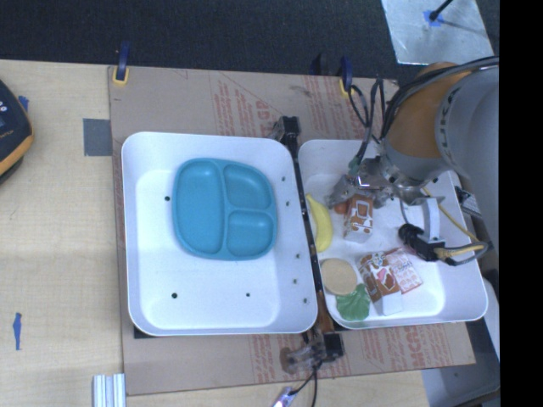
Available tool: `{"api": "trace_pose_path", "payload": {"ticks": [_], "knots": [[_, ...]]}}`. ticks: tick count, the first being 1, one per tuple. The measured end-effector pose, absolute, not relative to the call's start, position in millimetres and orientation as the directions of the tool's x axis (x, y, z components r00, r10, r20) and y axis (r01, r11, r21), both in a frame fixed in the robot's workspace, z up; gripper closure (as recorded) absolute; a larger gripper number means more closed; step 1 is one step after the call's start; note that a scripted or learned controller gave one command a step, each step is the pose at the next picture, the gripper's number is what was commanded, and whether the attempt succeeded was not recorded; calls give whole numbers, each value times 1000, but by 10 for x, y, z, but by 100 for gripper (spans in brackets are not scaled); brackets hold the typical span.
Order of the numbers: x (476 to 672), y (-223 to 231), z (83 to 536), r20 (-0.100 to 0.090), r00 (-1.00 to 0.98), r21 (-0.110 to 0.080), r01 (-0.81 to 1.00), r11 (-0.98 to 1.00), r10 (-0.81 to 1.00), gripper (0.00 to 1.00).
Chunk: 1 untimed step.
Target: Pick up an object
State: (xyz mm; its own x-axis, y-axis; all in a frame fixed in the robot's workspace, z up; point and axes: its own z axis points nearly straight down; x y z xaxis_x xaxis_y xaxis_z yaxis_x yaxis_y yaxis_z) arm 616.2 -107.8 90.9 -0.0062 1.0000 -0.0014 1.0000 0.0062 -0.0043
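Note:
The right bin (458, 308) holds several small items: a yellow banana (321, 222) along its left wall, a small orange-and-white carton (359, 217), a round tan disc (338, 275), a green piece (354, 303) and a red-and-white packet (389, 273). My gripper (363, 185) hangs low over the upper middle of this bin, just above the carton and to the right of the banana's top end. The grey arm with its orange band (416, 125) covers the bin's upper right part.
The left bin (144, 312) carries a blue divided plate (225, 208). A black clip (289, 128) sits at the top between the bins. Black cables (433, 246) loop over the right bin's right side. A yellow-and-black device (12, 134) lies at the far left.

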Motion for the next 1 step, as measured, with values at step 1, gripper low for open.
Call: {"api": "trace_pose_path", "payload": {"ticks": [1], "knots": [[6180, -1094, 1044, -3, -7, -1, 1000, 7, 1000, 100]]}}
